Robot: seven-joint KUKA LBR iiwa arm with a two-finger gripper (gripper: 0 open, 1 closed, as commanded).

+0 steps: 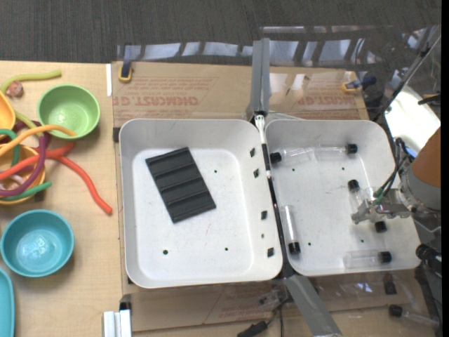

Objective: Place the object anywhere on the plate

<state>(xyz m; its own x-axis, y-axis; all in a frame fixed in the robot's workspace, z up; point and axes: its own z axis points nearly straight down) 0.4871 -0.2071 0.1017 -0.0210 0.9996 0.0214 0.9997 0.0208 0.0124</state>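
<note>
Four clear, black-capped tubes [319,151]

The scene is brightly and evenly lit from above. Both white bins, the left bin [140,209] and the right bin [316,188], come close to washing out, with only faint grey shading along their inner walls. Shadows are soft and short; the dark ridged plate [180,184] casts almost none. A hard white glare patch [414,114] burns out detail at the right edge of the frame. The clear tubes [319,151] in the right bin are hard to read, perhaps from reflections. The tool [366,213] at right looks slightly soft. Focus is otherwise fair, with mild graininess on the dark carpet [210,5] at top.
</note>
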